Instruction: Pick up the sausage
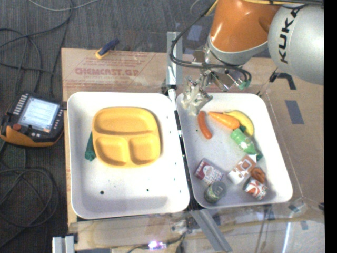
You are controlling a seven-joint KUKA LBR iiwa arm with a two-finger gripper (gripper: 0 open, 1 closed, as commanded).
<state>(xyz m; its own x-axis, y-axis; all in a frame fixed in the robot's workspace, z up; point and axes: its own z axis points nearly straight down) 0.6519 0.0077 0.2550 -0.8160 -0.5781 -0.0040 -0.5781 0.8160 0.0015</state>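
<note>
Sausage [205,125] lies in the right bin [274,141], upper left part, just left of a carrot [224,120]; not yet picked up. Gripper [196,98] hangs just above it near the bin's rim, holding nothing; how far it is open cannot be told. Readable: "KUKA" on the arm [295,30]; "CHEMCAST" on the cardboard [105,70].

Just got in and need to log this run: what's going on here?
A KUKA arm's gripper hangs over the top left corner of the right bin, holding nothing. The sausage lies just below it on the bin floor, beside a carrot. The left bin holds a yellow divided tray.
</note>
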